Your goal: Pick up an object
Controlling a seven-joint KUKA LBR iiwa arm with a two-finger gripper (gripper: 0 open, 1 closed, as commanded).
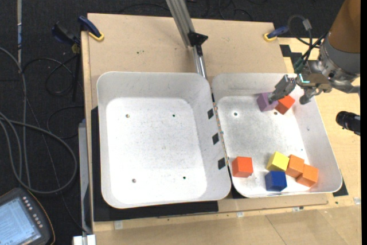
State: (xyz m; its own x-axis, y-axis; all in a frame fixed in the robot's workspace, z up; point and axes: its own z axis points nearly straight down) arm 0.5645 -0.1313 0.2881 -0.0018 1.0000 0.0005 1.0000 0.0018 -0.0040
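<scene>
My gripper (295,93) hangs over the far right part of the right bin (261,137), its two fingers spread open with nothing between them. A red-orange block (285,104) lies just below its left finger (283,89), touching or nearly touching the tip. A purple block (265,101) sits against that block's left side. Near the bin's front lie an orange cube (242,166), a yellow cube (278,161), a blue cube (276,181) and two more orange cubes (296,165) (308,175).
The left bin (109,86) stands beside the right one, with a dark divider strip (217,137) between them. A slanted metal pole (175,0) crosses the back of the bench. Clamps (92,28) (275,33) grip the far edge of the board.
</scene>
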